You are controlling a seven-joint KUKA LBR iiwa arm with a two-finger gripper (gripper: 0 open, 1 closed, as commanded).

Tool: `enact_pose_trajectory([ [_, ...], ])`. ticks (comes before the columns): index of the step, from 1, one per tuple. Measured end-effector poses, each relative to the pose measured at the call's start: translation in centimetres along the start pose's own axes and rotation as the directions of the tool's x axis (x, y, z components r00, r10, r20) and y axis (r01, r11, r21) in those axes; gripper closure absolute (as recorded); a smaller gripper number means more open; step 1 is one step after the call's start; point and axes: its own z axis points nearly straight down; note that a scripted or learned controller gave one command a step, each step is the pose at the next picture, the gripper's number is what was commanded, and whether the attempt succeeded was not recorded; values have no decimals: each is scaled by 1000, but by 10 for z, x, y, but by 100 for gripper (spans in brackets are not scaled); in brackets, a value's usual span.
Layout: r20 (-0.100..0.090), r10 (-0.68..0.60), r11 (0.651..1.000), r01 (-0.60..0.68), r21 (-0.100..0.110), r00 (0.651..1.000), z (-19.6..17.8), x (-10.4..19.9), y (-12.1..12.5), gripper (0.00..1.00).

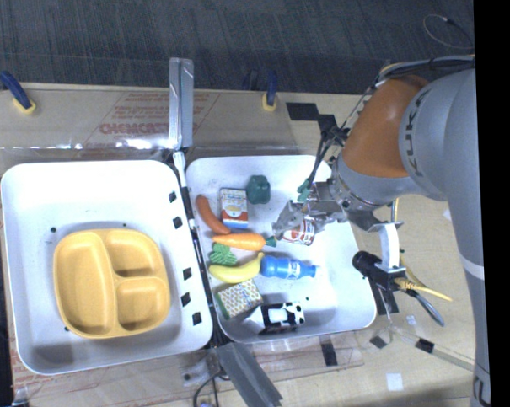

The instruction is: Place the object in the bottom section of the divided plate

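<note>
Yellow plastic divided plate [112, 281] with three sections sits in the left white bin [19, 209]. The pincer [296, 224] is low in the right white bin [344, 308], its metal fingers right against a small red-and-white can [303, 232]; can't tell if it's gripping or open. Around it: orange carrot [240, 240], blue bottle [286, 268], yellow banana [235, 272], red sausage [208, 215], dark green block [258, 188], orange-and-white carton [233, 205], black-and-white cow toy [281, 316].
</note>
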Motion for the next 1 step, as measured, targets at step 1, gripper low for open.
enact_pose_trajectory([
  [1,-1,-229,973,229,1,973,-46,71,-25,100],
])
